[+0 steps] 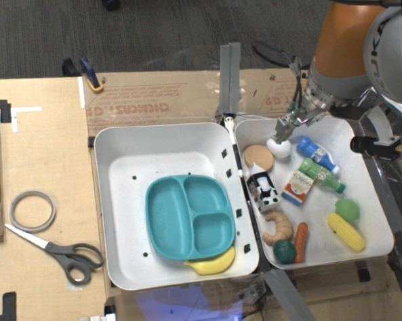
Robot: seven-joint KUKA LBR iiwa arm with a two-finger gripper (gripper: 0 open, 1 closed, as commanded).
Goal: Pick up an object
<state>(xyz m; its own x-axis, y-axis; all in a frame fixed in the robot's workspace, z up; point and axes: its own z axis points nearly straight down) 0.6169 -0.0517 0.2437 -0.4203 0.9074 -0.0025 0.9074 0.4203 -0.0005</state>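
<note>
Camera view: gripper (285,126) hangs over the right bin's (379,244) back left, just above a small white object (279,146) by the tan disc (258,155). We can't tell its opening, probably nothing held. We should centre on it, then drop straight

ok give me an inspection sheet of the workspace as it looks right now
surface: two white bins side by side, left bin and right bin, on a bench with cardboard behind.
job's things: right bin holds a blue bottle, green bottle, small carton, corn cob, green ball, carrot, cow figure, round tan piece.
clutter: teal divided plate with a banana at its near edge in the left bin; scissors and tape roll on the bench.
grippers: gripper low over the right bin's far edge, beside a white object.
cables: dark cables behind the right bin.
surroundings: grey carpet floor.
</note>
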